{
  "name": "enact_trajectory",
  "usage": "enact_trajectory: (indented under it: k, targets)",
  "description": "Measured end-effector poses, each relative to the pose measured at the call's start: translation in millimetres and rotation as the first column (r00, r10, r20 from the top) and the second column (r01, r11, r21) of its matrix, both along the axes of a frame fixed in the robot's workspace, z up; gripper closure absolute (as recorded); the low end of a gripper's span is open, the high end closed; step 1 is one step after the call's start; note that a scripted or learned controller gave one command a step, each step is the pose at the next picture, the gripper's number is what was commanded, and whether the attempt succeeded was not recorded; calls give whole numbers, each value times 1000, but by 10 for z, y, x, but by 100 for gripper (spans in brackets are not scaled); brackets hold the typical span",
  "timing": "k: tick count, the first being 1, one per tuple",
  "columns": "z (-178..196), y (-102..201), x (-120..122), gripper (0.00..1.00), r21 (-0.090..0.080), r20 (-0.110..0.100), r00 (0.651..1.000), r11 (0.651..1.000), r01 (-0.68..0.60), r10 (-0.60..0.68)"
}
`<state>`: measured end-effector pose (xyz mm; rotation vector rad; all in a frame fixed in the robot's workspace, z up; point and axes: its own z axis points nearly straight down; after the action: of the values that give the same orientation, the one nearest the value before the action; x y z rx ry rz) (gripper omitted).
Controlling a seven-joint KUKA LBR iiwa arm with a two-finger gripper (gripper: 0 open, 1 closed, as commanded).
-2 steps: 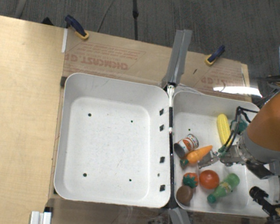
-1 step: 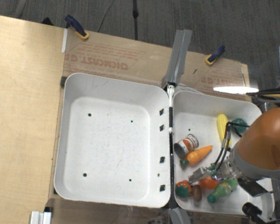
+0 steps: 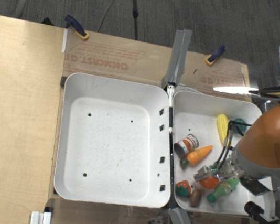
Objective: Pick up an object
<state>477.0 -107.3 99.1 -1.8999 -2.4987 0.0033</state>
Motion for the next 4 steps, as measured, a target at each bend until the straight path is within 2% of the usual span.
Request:
enact_trajectory:
  k: [1, 2, 3, 4]
  targets:
    - [1368, 509, 11, 100, -3, 3, 942, 942, 335, -335]
    - [1368, 509, 11, 0, -3, 3, 942, 942, 336, -336]
    - [909, 792, 453, 0, -3, 1, 952, 952, 305, -305]
    - [407, 104, 327, 0, -1, 0, 990, 990, 139, -139]
